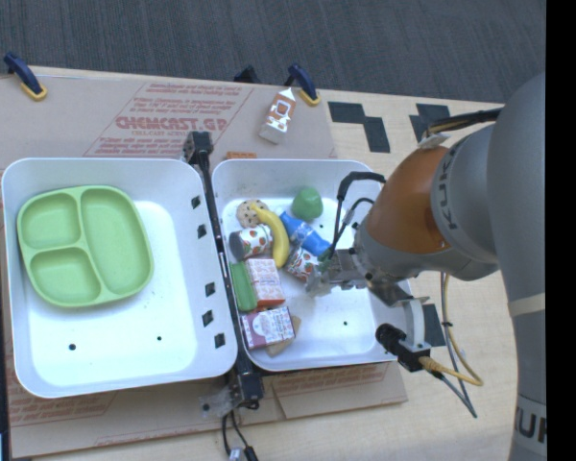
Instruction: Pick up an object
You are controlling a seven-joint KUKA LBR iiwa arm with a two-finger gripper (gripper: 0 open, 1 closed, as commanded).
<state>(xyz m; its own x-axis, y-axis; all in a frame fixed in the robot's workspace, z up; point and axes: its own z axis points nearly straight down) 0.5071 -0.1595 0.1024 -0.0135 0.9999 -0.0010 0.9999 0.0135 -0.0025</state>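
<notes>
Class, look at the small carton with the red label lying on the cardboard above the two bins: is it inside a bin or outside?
Outside. The small carton lies on the brown cardboard, beyond the top rim of the right bin.

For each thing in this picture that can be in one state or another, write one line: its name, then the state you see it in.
green divided plate: lying flat in the left bin, compartments bare
banana: lying in the right bin, among other items
green cup: in the right bin, near the far wall
small carton: lying outside the bins, on the cardboard
gripper: low in the right bin, by the pile; grip unclear
</notes>
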